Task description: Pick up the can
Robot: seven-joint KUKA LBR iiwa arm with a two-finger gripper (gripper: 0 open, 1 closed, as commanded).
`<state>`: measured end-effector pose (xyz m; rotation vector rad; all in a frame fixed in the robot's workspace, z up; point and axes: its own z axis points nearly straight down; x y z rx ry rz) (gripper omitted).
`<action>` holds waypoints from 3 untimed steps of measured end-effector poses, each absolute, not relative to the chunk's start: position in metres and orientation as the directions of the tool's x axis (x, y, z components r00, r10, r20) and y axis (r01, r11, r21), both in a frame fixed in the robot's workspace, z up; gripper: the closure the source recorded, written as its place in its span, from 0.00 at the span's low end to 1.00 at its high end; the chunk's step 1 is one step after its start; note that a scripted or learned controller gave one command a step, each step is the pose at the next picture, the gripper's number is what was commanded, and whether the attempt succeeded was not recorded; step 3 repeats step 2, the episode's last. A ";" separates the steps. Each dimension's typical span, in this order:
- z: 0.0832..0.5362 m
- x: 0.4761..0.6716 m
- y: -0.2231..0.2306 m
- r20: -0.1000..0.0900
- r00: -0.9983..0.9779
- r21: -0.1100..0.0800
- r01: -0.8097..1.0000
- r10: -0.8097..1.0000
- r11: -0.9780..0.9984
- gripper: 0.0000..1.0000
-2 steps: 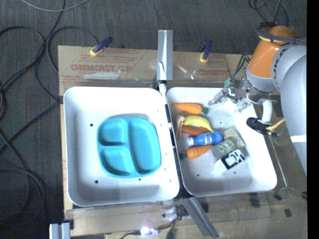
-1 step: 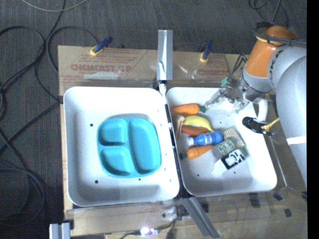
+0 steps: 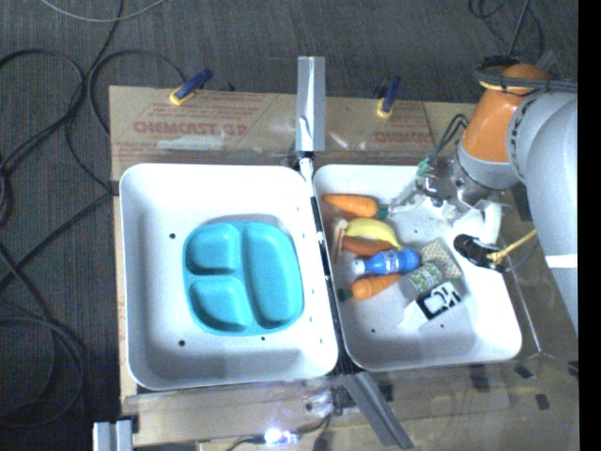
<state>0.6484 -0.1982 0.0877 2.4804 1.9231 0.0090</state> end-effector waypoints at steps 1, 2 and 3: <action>0.089 0.643 -0.201 0.016 0.360 0.007 0.933 0.933 -0.360 0.00; 0.094 0.650 -0.202 0.009 0.627 -0.008 0.779 0.779 -0.627 0.00; 0.094 0.650 -0.202 0.009 0.627 -0.008 0.779 0.779 -0.627 0.00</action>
